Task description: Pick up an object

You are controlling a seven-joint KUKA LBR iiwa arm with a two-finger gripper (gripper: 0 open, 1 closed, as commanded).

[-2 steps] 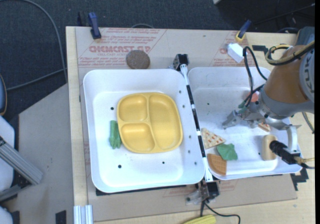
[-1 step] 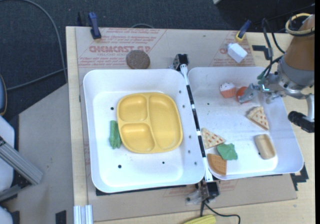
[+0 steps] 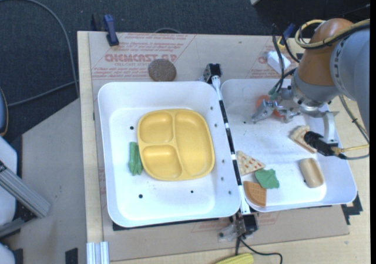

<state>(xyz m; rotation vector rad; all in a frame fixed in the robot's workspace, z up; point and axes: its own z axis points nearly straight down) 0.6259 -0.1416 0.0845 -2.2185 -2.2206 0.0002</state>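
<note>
My gripper (image 3: 271, 110) hangs low over the back part of the right bin (image 3: 346, 189), below the grey arm with its orange band (image 3: 320, 57). A small red-orange object (image 3: 262, 102) lies right at the gripper's left side; whether it is touched is unclear. Other loose pieces in this bin are a tan sandwich piece (image 3: 300, 136), a bread roll (image 3: 311, 173), a waffle-patterned triangle (image 3: 249, 163), a green leafy piece (image 3: 269, 179) and a brown round piece (image 3: 255, 194).
The left bin (image 3: 111, 198) holds a yellow divided plate (image 3: 175, 143) and a green piece (image 3: 135, 159) beside it. A brown disc (image 3: 162, 70) lies on the cardboard behind the bins. Cables trail by the arm at the right.
</note>
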